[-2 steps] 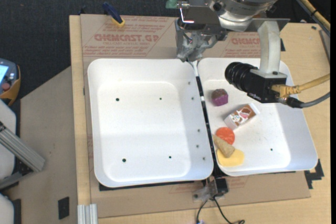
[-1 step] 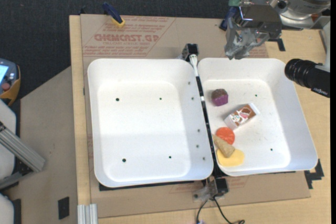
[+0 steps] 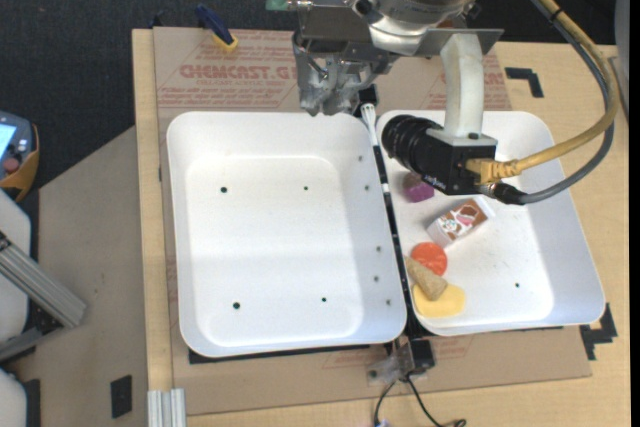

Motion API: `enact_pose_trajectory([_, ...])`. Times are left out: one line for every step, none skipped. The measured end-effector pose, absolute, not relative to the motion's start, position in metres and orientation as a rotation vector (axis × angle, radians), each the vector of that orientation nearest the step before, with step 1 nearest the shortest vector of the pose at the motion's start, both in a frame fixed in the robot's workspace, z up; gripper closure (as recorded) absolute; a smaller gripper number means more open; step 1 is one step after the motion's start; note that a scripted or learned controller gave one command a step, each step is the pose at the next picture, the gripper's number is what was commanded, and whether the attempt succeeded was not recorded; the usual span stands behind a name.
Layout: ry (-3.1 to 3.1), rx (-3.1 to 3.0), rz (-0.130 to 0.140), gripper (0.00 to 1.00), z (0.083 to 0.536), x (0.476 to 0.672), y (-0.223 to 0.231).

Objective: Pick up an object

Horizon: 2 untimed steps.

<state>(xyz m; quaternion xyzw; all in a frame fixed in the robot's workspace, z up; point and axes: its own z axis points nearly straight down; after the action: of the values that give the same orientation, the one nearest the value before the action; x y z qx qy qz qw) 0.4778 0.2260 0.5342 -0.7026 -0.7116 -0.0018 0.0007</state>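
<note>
My gripper [image 3: 335,93] hangs over the far rim of the bins, just left of the divider between them and above the back right corner of the left bin [image 3: 270,245]. In the right bin [image 3: 530,245], several small objects lie along its left side: a purple piece [image 3: 418,186], a red and white packet [image 3: 460,222], an orange-red round piece [image 3: 430,257], a tan cork-like piece [image 3: 428,285] and a yellow disc [image 3: 447,301]. The purple piece is partly hidden by the robot's wrist hardware. All of them lie apart from the gripper, nearer the camera.
Both bins rest on a cardboard sheet [image 3: 250,65]. A blue and yellow clip [image 3: 216,27] lies on its far left corner. The yellow cable [image 3: 570,143] arcs over the right bin's far side.
</note>
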Motion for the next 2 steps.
enact_pose_trajectory([-2.212, -2.231, 0.003, 1.00, 0.536, 0.479, 0.146])
enact_pose_trajectory([-2.208, -2.236, 0.003, 1.00, 0.536, 0.479, 0.050])
